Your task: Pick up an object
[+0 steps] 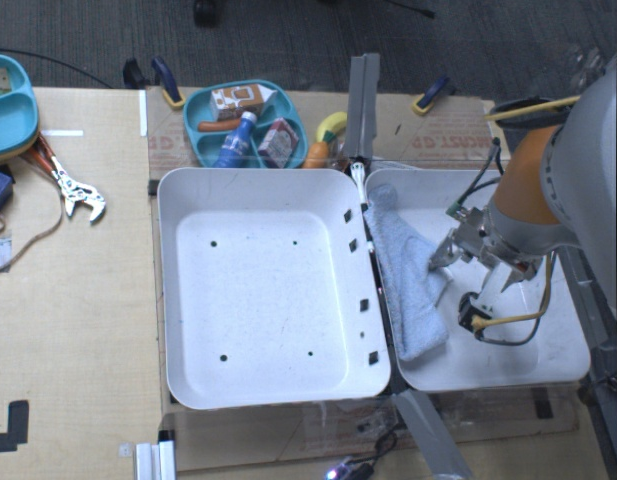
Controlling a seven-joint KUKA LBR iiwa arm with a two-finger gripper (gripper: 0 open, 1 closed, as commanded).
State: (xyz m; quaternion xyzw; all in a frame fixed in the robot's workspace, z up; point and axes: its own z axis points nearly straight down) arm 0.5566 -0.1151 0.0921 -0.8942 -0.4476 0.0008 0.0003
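**A:** Where are we in the pick?

**B:** I'd call it the approach. My arm (pixel 533 183) reaches in from the right and is bent down over the right bin (pixel 558 353). The gripper (pixel 450 260) sits low, just beside the cloth (pixel 408 283).

**A:** Where exactly is the cloth?

**B:** Bunched along the right bin's left wall, running from the far corner toward the near edge. The left bin (pixel 168 288) has nothing I'd go for.

**A:** Is it gripped?

**B:** I see nothing between the fingers. Whether they stand apart or together, I can't tell; the wrist hides them.

**A:** Next move?

**B:** I judge it needs to shift left onto a fold, press down, then pinch and lift.
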